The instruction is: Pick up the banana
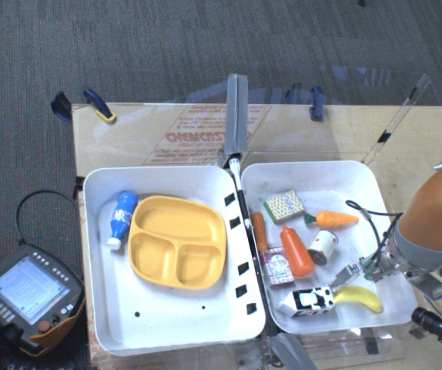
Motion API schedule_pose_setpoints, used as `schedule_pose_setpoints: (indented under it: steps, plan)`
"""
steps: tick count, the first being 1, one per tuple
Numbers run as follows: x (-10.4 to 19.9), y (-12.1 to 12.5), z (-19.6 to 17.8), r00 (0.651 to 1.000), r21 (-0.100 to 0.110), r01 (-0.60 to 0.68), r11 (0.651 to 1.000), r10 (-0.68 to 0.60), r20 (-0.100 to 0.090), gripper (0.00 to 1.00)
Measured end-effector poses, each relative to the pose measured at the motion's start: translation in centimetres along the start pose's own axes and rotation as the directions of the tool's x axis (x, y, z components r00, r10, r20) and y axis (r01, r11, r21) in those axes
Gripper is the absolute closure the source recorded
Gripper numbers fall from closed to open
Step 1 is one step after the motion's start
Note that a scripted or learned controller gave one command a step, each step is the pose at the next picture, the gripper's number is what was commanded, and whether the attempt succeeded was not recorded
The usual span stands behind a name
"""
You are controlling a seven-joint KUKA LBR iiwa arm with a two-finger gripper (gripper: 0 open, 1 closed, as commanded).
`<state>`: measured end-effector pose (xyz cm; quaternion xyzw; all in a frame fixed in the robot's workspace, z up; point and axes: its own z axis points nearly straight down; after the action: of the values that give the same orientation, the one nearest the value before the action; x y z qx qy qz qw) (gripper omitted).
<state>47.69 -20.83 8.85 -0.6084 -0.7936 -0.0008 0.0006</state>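
The yellow banana lies flat in the front right corner of the right bin. Its left end touches a black-and-white carton. My gripper hangs just above and slightly behind the banana, reaching in from the right on the grey arm with its orange band. Nothing is seen held in it.
The right bin also holds a carrot, a white can, a red bottle, a pink packet, a sausage and a chequered box. In the left bin are a yellow divided plate and a blue bottle.
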Motion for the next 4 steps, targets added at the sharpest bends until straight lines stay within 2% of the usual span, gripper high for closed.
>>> schedule_pose_setpoints:
  steps: [1, 2, 3, 4]
  plan:
    - [2.4, 0.6, 0.1, 1.0, 0.0, 0.015, 1.0, -0.015, 0.001, 0.0]
    - [0.2, 0.1, 0.0, 0.998, -0.001, 0.065, 0.998, -0.065, 0.001, 0.0]
    - [5.2, 1.4, 0.1, 0.998, 0.001, 0.064, 0.998, -0.064, -0.001, 0.0]
    - [1.1, 1.0, 0.0, 0.985, -0.001, -0.175, 0.985, 0.175, 0.002, 0.0]
